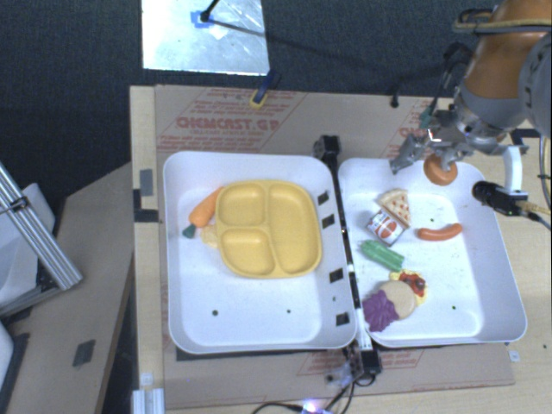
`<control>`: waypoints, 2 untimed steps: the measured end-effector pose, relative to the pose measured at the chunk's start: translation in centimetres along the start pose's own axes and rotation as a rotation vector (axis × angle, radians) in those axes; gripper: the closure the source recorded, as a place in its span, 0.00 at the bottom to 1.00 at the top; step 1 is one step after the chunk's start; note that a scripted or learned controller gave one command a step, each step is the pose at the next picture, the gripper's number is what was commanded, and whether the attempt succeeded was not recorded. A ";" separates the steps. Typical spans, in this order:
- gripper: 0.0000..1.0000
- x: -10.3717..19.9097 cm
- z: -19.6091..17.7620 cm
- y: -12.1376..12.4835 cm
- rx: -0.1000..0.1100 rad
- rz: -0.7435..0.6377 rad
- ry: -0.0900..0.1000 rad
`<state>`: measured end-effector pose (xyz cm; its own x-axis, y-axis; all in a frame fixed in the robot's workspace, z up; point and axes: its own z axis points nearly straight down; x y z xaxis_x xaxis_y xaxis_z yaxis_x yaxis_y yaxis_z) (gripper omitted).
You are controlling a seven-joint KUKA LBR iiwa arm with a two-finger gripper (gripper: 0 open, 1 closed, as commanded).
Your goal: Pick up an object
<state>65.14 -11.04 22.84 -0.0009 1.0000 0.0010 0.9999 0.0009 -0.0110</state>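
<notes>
Above the right bin's (504,304) far corner, the tool (429,151) hangs beside an orange round piece (441,171), its grip unreadable from here, so it should centre over that piece before descending and closing.

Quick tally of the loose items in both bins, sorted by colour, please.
Orange or red: 3 — plastic carrot, round orange piece, red sausage
Yellow: 2 — divided yellow tray, pizza slice
Green: 1 — green stick
Mixed colours: 2 — small can, purple-topped taco
Total: 8
</notes>
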 end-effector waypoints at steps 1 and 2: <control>0.00 0.0 -0.8 0.2 -0.013 -0.002 -0.001; 0.00 -0.4 3.5 0.0 -0.010 0.000 -0.001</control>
<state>65.07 -11.46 19.34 -0.0010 1.0000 -0.0002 1.0000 0.0010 -0.0010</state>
